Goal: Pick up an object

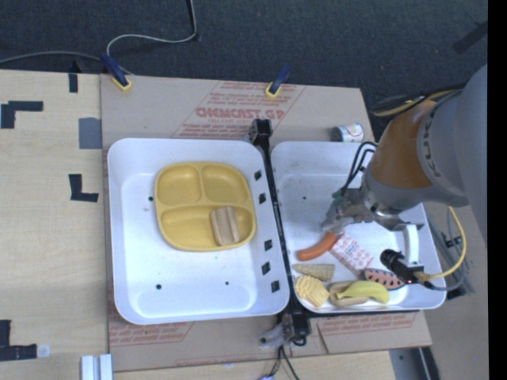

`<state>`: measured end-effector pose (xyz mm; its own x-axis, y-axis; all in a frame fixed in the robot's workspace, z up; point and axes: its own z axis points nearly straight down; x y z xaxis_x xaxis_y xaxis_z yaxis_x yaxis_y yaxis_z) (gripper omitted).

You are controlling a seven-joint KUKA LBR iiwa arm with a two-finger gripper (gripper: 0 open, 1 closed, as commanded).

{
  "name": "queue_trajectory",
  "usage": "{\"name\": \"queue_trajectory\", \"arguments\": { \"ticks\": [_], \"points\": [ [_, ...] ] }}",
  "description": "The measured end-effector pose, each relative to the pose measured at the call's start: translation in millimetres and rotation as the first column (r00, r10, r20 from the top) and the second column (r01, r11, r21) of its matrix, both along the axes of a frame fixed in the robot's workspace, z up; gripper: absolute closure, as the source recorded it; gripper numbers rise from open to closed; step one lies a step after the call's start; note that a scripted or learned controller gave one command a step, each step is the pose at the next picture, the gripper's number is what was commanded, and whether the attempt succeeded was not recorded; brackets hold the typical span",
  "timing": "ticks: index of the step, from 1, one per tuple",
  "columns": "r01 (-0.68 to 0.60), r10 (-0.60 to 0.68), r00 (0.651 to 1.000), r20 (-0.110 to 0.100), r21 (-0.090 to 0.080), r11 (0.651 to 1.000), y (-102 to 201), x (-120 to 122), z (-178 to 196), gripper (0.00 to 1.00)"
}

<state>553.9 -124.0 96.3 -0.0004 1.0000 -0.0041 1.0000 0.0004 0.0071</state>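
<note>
My gripper [336, 220] hangs low in the right bin [305, 182], its tip right at the upper end of an orange carrot [316, 247]. A small pink-and-white packet [351, 252] lies just right of the carrot. Along the bin's front edge lie a tan wedge [315, 271], a yellow corn-like piece [312, 292], a yellow banana [360, 293] and a dark spotted piece [384, 276]. The left bin [135, 267] carries a yellow divided plate [204, 204] with a tan slab [226, 226] in its lower right compartment.
A black divider [272, 212] runs between the two bins. The arm's orange band [404, 153] and grey body cover the right bin's right side. A cable and black connector [394, 261] hang over the bin's lower right. Cardboard [230, 109] lies under both bins.
</note>
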Motion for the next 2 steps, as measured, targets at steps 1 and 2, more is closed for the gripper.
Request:
{"name": "queue_trajectory", "arguments": {
  "ticks": [1,2],
  "points": [
    [-0.001,0.001,1.000,-0.008,0.005,1.000,29,-70,99,1.00],
    [-0.002,0.002,1.000,-0.009,0.005,1.000,60,-22,87,1.00]
  ]
}}
